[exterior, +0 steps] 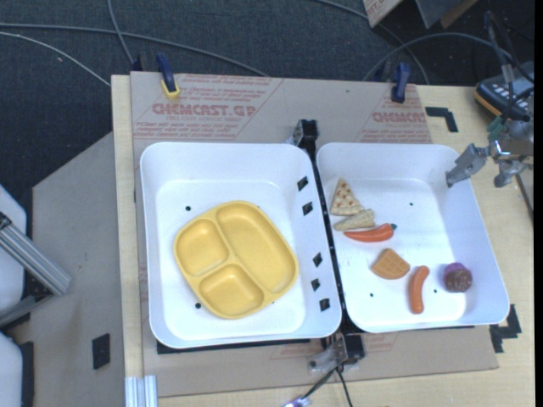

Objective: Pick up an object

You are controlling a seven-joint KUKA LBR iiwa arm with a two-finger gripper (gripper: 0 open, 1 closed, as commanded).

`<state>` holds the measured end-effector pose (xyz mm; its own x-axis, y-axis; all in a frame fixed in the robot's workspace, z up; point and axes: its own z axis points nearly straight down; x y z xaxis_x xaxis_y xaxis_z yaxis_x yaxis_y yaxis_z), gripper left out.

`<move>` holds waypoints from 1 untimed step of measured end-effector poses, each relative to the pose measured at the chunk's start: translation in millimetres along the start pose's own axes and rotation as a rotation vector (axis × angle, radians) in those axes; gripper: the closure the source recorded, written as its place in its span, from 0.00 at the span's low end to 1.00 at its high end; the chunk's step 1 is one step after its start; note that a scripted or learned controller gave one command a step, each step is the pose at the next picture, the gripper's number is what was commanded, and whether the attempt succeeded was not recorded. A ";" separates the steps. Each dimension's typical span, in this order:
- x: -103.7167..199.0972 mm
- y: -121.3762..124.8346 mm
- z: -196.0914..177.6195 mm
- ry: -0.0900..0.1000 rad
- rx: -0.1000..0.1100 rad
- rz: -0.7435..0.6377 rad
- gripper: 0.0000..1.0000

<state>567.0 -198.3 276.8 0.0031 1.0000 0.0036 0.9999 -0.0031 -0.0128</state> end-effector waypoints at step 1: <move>0.7 2.1 -6.8 -0.003 -0.012 -0.004 0.00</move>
<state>569.2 -197.6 283.7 -0.0006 1.0000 0.0005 1.0000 0.0006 -0.0006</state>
